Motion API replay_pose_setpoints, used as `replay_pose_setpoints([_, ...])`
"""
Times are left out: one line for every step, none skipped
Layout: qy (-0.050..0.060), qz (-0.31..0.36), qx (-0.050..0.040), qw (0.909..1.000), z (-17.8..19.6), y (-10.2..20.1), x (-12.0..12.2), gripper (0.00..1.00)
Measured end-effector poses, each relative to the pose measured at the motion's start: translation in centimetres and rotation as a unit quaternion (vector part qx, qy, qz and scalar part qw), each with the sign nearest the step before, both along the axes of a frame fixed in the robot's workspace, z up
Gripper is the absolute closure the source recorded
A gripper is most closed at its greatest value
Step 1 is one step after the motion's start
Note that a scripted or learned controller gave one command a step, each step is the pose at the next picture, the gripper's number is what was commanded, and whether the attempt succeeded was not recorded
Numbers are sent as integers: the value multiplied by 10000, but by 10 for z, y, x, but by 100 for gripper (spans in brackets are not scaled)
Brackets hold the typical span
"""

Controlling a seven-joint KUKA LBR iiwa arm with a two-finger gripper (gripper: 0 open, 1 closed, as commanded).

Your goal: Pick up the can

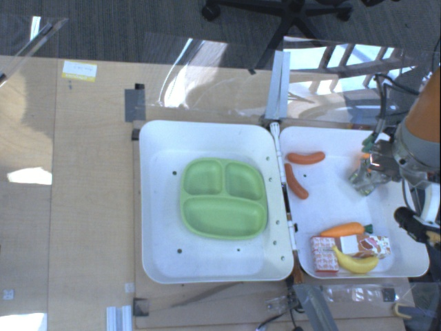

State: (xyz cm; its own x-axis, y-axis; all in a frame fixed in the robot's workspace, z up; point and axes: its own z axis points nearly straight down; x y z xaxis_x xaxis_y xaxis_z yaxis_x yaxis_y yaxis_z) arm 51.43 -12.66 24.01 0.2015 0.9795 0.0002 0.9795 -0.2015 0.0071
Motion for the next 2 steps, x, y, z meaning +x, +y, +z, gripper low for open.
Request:
replay_pose_setpoints([-6,3467,-32,9380,-6,-8,37,100])
replay_pose_setpoints([-12,5025,-44,8645,-4,14,58,100])
